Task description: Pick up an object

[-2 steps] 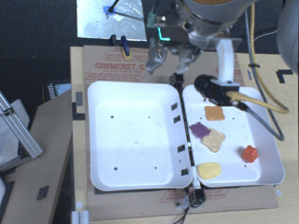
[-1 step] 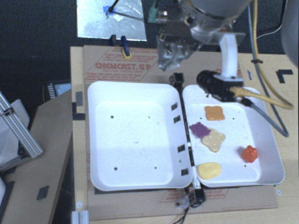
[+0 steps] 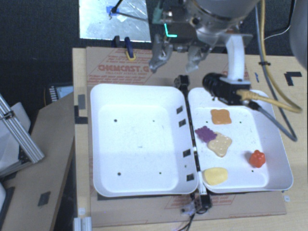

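My gripper hangs high above the far edge of the bins, over the divider between them, open with nothing between its two grey fingers. Well below it, the right bin holds an orange square piece, a purple piece, a cream toast-shaped piece, a red pepper-like piece and a yellow oval piece.
The left bin lies beside the right one, with black clips along the shared wall. Both bins rest on a cardboard sheet. A shiny metal plate lies at the back left.
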You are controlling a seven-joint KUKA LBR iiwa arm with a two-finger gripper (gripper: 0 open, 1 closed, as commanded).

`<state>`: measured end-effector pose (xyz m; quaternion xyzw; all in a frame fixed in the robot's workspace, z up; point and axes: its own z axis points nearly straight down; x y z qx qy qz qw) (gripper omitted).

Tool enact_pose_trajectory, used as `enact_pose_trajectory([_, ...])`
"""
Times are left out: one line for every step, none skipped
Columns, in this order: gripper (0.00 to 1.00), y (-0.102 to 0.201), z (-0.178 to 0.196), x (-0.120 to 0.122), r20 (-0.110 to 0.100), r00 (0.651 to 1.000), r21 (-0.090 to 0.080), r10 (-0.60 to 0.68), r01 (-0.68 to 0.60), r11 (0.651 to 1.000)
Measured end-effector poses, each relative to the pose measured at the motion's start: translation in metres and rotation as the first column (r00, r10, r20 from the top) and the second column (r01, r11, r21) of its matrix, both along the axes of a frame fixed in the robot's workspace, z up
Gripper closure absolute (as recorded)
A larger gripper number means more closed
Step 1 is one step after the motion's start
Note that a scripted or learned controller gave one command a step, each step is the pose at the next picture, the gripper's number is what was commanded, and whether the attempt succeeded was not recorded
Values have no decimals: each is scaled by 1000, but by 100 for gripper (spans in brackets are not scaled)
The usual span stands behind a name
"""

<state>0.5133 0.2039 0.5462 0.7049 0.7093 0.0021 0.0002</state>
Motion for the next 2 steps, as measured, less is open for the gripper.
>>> enact_pose_trajectory([100, 0, 12, 0, 3, 1000, 2, 3, -3, 1000])
enact_pose_trajectory([0, 0, 11, 0, 2, 1000, 1, 3, -3, 1000])
